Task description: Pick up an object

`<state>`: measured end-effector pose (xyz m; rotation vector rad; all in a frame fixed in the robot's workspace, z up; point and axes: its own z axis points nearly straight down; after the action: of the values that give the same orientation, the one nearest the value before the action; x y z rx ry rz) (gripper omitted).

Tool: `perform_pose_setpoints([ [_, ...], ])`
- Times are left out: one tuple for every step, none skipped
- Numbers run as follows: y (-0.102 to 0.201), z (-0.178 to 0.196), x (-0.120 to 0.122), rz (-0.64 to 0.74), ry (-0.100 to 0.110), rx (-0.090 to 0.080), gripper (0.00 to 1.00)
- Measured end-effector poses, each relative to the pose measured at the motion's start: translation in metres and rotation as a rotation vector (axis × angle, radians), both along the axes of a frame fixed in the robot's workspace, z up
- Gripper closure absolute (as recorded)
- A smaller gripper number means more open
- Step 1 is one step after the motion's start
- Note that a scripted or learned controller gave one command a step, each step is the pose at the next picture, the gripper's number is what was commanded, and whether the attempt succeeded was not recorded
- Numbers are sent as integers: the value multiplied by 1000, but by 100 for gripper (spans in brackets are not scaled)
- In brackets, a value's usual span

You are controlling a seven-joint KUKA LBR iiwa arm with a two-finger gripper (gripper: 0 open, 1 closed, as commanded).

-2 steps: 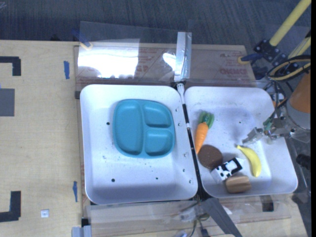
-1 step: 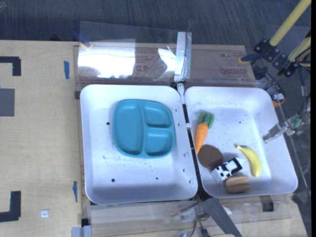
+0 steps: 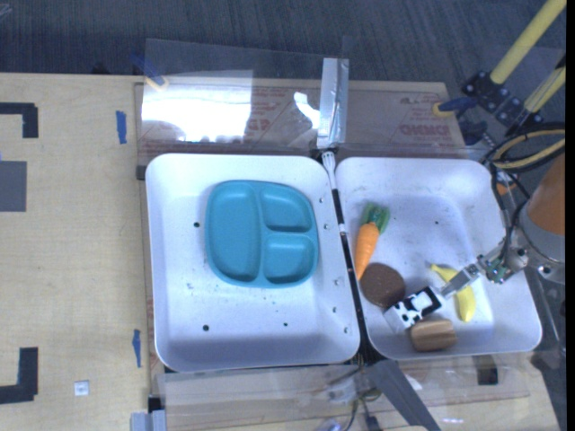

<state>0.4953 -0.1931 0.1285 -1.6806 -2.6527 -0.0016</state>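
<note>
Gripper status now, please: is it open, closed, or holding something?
Gripper: low in the right bin, right at the yellow banana; open or closed cannot be told, and no object is visibly held.

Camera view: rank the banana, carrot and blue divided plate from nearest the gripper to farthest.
From the gripper:
1. Banana, right bin, just below the fingertips.
2. Carrot, right bin, along its left wall.
3. Blue divided plate, left bin.

Blue plate (image 3: 260, 233), orange carrot (image 3: 365, 249), yellow banana (image 3: 464, 302), white bins (image 3: 171, 268).
</note>
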Motion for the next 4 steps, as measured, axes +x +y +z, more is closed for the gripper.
perform_pose_setpoints([
  [10,-20,18,80,-35,-10,0],
  [11,-20,37,247,-41,-20,0],
  [6,-21,43,19,-41,-9,0],
  [-14,-20,31,76,-50,-15,0],
])
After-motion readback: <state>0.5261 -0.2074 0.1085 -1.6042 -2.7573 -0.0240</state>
